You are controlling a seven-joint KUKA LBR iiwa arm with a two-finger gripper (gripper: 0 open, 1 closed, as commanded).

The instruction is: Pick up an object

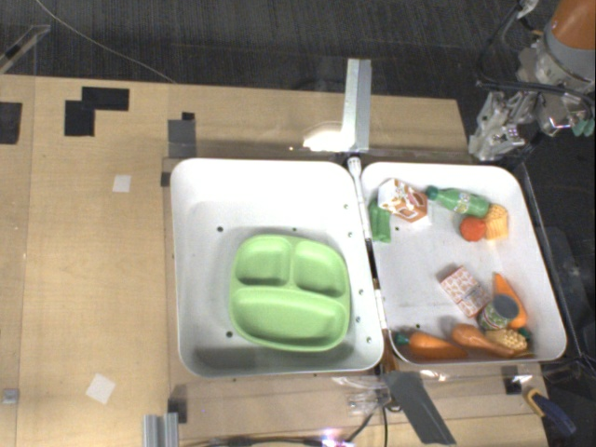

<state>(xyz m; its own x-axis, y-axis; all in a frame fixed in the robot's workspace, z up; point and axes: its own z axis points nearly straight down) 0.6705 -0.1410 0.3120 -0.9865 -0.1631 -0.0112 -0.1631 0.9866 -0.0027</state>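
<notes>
My gripper [494, 136] hangs above the far right corner of the right bin [414, 277], its fingers pointing down, with nothing between them. In that bin lie a green bottle [458, 199], a red and yellow fruit piece [484, 225], a small printed carton [406, 201], a green packet [379, 222], a patterned pink box [463, 289], a dark round-topped can [501, 312], and carrots [430, 345] along the near edge. All of them rest on the bin floor, apart from the gripper.
The left bin [200, 250] holds a green three-compartment plate [289, 291]. A metal post [358, 105] stands behind the seam between the bins. Wooden bench surface [84, 277] spreads to the left.
</notes>
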